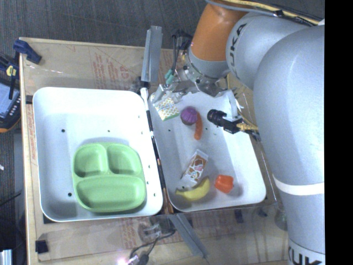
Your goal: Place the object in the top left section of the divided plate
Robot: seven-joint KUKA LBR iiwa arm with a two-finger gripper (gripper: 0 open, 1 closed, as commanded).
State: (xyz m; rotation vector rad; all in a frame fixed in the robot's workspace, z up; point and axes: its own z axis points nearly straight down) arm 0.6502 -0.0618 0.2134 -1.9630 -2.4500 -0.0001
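Plate (pixel 109 178) is sitting bare in left bin (pixel 49 106), top left section unfilled. Tool (pixel 175 87) is hanging over right bin's (pixel 248 173) far corner, right of plate, above patterned packet (pixel 166 107); grip state: cannot tell. Candidate objects are all lying right of plate; placing is not yet begun.

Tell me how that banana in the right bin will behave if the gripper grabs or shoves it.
The banana is curved and smooth, so it would probably pivot or slide rather than roll. It looks like a light, stiff toy, though that is a guess. It lies against the small packet and near the bin wall, so a push may jam it.
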